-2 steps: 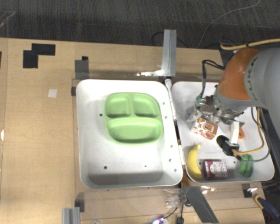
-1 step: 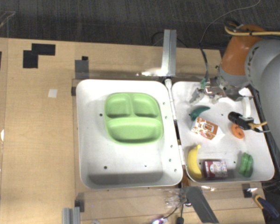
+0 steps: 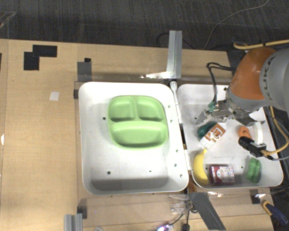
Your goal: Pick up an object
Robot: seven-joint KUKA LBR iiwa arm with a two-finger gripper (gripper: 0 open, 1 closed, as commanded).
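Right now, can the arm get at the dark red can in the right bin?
Probably yes. The dark red can lies open from above near the front wall, beside the banana; the gripper hangs farther back.

single fixed cam above bench, angled down on both white bins, arm entering from right

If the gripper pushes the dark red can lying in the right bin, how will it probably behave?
The dark red can lies on its side, so it would probably roll. It looks rigid. The banana seems to touch its left end and may block or shift with it.
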